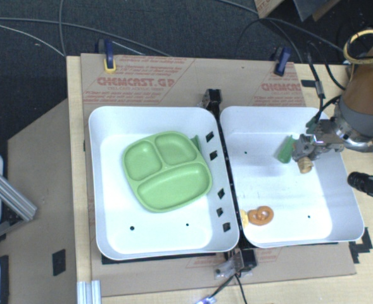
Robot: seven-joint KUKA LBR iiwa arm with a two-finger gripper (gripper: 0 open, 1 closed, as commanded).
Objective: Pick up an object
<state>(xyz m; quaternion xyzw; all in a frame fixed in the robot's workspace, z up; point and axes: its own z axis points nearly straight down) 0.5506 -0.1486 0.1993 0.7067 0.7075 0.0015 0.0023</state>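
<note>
So in the overhead camera view, two shallow white bins are sitting side by side on a brown cardboard-covered bench: the left bin (pixel 104 189) and the right bin (pixel 338 214). A green divided plate (pixel 167 171) with three compartments is lying flat in the middle of the left bin, turned a bit at an angle, well apart from everything else. Over in the right bin, a small orange-brown pretzel-looking thing (pixel 260 216) is resting near the front left corner, close to the divider between the bins. The arm (pixel 363 94) is reaching in from the right side, its orange band showing above the wrist, and the gripper (pixel 304 149) is hanging over the upper right part of the right bin. A small green object (pixel 285 149) is sitting right up against the gripper on its left side, and a little tan piece (pixel 306 165) is showing just below the fingertips. Honestly can't tell from this angle whether the claw is spread, pressed together or actually pinching that green thing, since it's all small and bunched up there. A couple of blue clamps (pixel 109 53) are holding the back edge of the cardboard.
</note>
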